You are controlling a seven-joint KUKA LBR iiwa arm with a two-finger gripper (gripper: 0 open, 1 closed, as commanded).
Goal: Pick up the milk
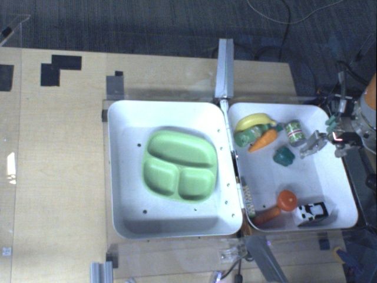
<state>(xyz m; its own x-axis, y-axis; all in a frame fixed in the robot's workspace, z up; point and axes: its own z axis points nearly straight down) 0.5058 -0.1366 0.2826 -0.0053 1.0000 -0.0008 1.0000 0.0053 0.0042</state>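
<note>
The milk (311, 213) is a small black-and-white carton lying at the front right of the right bin (347, 184), next to an orange-red toy (285, 201). My gripper (326, 145) hangs over the right bin's far right side, well behind the milk and apart from it. Its fingers (311, 144) stand open with nothing between them. The grey arm comes in from the right edge.
At the back of the right bin lie a banana (254, 121), a green item (247, 137), a carrot (263, 140), a small can (295, 132) and a teal block (284, 156). The left bin (121, 158) holds a green divided tray (178, 165).
</note>
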